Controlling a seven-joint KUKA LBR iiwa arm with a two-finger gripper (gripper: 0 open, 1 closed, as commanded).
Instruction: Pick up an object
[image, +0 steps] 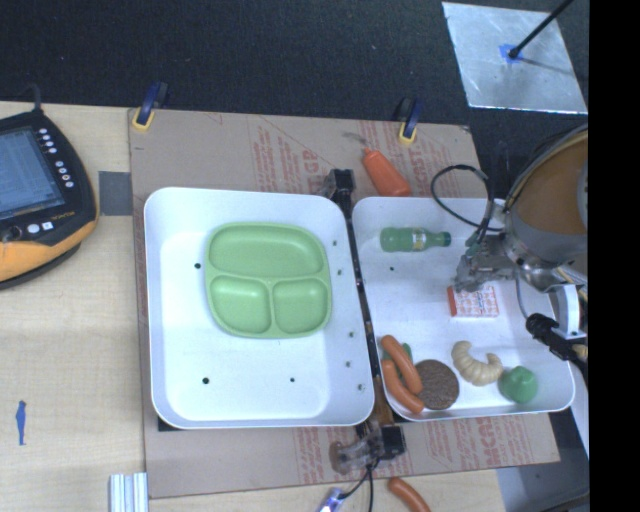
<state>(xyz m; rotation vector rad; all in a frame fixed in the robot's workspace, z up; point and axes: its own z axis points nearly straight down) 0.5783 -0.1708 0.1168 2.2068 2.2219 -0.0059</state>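
Carrot (408, 491) beyond front bins' edge | left bin (170, 300): green plate (268, 277) | right bin (400, 215): gripper (478, 272) over red-white packet (474, 301) mid-bin, opening can't be told | risk: flat packet slips, fingers scrape bin floor

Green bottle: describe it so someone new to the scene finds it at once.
Look in the right-hand white bin, along its far edge. The green bottle lies on its side there, apart from the food heaped at the near edge. It is the only long green item; the other green piece is a round lump.
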